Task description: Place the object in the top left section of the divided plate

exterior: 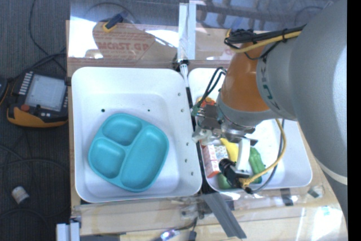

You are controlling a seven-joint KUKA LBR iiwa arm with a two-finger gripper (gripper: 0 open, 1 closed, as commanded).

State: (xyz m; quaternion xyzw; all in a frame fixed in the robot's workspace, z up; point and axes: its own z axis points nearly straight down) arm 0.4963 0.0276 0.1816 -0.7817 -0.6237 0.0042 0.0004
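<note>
nearest me, in the near-left part of the right-hand bin [293, 169], lies a small heap: a red and white packet [211, 158], a yellow piece [230, 149] and a green piece [256, 160]. the object to be moved is somewhere in this heap, though i cannot tell which one is meant. the packet looks the likeliest. it lies flat, its long axis running from the bin's near edge toward its far edge, the far end leaning slightly toward the left wall. which end is its top i cannot make out. the green piece lies roughly parallel to it.

across the wall between the bins, the divided plate [92, 150] sits in the near half of the left-hand bin [113, 84], with all three sections bare.

a little farther back, the end effector [225, 138] hangs low over the far end of the heap, below the orange band of the arm [245, 87]. the wrist hides it, so i cannot tell how far open it is or whether it has hold of anything.

i take the step in hand to be the pick. to do it well, the end effector should close across a piece's short width, not along its length, and take one piece alone, since they lie crowded together. then a straight lift clear of the dividing wall, before any sideways travel. the target is the small section [122, 126] on the plate's side toward the bin's far-left corner, so the release should be low and centred there.
</note>
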